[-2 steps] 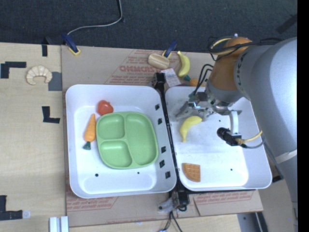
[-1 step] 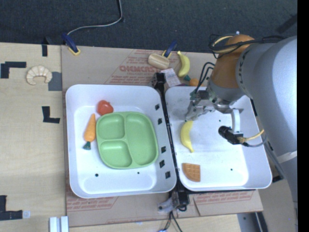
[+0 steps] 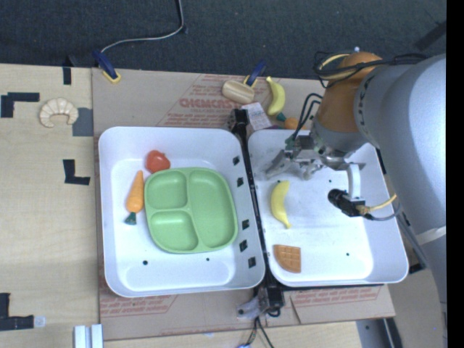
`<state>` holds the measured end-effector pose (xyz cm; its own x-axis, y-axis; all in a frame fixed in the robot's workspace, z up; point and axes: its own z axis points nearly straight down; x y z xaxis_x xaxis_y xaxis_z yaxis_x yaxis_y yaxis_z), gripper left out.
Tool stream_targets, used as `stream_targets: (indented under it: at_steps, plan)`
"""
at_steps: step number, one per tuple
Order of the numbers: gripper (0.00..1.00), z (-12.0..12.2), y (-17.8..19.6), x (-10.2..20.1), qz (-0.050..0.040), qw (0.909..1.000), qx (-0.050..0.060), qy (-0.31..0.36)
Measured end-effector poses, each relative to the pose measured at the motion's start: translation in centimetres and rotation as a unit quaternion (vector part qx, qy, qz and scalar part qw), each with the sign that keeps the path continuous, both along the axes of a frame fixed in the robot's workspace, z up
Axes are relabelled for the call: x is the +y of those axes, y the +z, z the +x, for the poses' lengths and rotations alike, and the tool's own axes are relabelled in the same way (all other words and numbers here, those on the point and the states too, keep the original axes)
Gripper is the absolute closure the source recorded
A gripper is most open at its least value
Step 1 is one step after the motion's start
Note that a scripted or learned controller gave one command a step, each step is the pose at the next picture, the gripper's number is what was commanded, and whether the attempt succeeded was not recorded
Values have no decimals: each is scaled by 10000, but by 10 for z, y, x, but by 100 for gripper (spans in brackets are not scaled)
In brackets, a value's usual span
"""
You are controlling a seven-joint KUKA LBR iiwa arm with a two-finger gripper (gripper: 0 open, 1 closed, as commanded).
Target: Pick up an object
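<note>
Yellow against the white floor, the toy banana (image 3: 280,204) lies in the middle of your right bin (image 3: 377,267), its length running roughly top to bottom with a slight curve. Just above it and a little to the right you have the gripper (image 3: 288,159), low over the upper half of that bin; its metal fingers point left and down toward the banana's upper end, with nothing visible between them, and from this angle you cannot tell how far they are spread. Behind the gripper the grey arm (image 3: 413,129) fills the right side, with its orange band (image 3: 346,96) above the wrist and a black cable fitting (image 3: 346,201) hanging beside the bin's right part. Near the front of the same bin sits a small brown waffle (image 3: 287,258), well apart from the banana. In your left bin (image 3: 116,267) a green divided plate (image 3: 191,209) lies in the middle, with a toy carrot (image 3: 135,192) touching its left edge and a red tomato (image 3: 157,160) just above it. Beyond the bins, on the cardboard, you see a second banana (image 3: 275,96) beside a tan bread roll (image 3: 238,90), and far left a croissant (image 3: 59,112).
</note>
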<state>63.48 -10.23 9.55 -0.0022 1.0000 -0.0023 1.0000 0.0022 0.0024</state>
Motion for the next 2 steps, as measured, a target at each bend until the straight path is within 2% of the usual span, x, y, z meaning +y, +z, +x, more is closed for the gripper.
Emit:
stream_targets:
  at_steps: [1,2]
  plan:
    - [0,-23,-9,2,-1,10000,-10,-4]
    - [100,-23,1,2,-3,10000,-11,-3]
